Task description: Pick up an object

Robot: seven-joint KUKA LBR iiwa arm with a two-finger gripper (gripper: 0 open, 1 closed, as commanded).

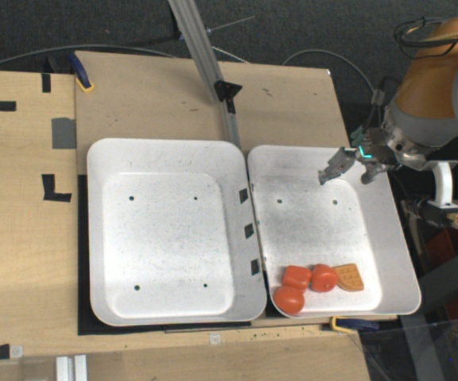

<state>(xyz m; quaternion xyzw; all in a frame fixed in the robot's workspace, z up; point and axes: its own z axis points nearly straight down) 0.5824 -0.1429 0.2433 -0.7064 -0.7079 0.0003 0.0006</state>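
Observation:
Three red tomato-like pieces (302, 284) lie clustered at the near edge of the right bin (308, 213), with an orange waffle-like piece (348, 277) just right of them. My gripper (346, 170) hovers over the far right part of that bin, well away from the objects. Its two fingers are spread apart with nothing between them, one finger (332, 168) pointing left and the other near the bin's right rim.
The left bin (165, 228) lies beside the right one. A grey metal pole (201, 46) slants in from the top toward the gap between the bins. The arm's orange band (431, 78) is at the right edge.

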